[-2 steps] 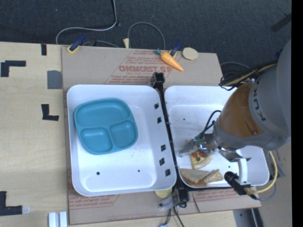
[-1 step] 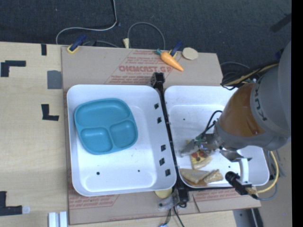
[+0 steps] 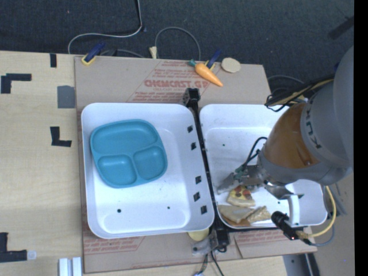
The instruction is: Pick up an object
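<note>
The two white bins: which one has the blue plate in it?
The left bin holds the blue plate. The right bin has food pieces under the gripper instead.

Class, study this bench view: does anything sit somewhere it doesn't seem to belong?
Yes. A toy carrot and a pale round disc lie on the cardboard behind the bins, outside both. The blue divided plate sits in the left bin, and the food pieces sit in the right bin beneath the gripper.
</note>
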`<state>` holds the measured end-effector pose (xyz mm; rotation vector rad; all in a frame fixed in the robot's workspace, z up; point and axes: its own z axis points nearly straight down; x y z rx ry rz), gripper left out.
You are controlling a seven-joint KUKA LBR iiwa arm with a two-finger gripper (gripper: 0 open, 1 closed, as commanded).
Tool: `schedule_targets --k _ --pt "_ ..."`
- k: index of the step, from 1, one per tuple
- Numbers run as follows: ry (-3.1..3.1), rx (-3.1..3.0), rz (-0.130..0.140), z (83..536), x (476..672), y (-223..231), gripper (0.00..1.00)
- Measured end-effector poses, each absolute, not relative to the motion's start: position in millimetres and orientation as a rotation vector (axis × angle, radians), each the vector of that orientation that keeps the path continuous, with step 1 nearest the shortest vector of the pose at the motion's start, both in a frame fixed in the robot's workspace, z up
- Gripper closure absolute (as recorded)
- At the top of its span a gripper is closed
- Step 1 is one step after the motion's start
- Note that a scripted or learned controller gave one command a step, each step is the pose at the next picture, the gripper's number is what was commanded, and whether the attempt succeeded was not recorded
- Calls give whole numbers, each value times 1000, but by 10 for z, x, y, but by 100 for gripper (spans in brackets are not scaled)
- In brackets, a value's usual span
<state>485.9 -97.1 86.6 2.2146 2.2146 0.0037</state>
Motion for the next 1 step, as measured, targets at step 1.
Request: schedule_targets --k 1 --pt "2213 2215 3 967 4861 -977 100"
